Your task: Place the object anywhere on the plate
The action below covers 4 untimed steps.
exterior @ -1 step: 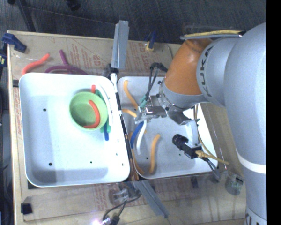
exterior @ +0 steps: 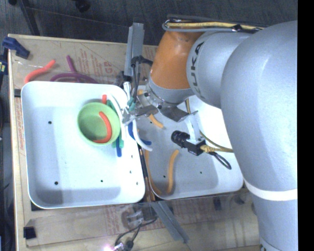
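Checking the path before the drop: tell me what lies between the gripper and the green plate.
In the camera view, the gripper sits at the right rim of the plate. Only thin red, green and blue sticks lie along that rim.

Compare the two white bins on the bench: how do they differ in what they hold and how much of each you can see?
The left bin lies in open view, while the grey arm covers much of the right bin. The left bin holds a green plate with a red curved piece on it; the right bin holds a thin orange strip. The gripper sits by the left bin's right edge. Both are shallow and white.
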Each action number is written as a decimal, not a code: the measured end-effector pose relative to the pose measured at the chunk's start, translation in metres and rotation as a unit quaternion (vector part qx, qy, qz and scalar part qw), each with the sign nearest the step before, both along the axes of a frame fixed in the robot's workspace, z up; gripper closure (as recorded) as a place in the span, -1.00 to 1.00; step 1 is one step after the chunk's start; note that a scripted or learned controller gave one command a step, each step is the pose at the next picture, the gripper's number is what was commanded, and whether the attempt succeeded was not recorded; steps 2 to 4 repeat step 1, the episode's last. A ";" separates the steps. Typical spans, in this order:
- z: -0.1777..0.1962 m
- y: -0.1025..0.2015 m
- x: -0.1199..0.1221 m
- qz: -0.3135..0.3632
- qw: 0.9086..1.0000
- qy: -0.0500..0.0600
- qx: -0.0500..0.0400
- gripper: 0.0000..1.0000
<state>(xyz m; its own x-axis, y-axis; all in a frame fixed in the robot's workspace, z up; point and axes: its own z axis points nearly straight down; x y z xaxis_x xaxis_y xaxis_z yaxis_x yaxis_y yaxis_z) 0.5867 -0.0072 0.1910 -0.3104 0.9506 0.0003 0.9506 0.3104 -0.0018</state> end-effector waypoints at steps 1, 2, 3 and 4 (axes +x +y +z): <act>0.000 0.000 0.000 0.000 1.000 0.000 0.000 -1.00; 0.000 0.000 0.000 0.000 1.000 0.000 0.000 -1.00; 0.000 0.000 0.000 0.000 1.000 0.000 0.000 -1.00; 0.000 0.000 0.000 0.000 1.000 0.000 0.000 -1.00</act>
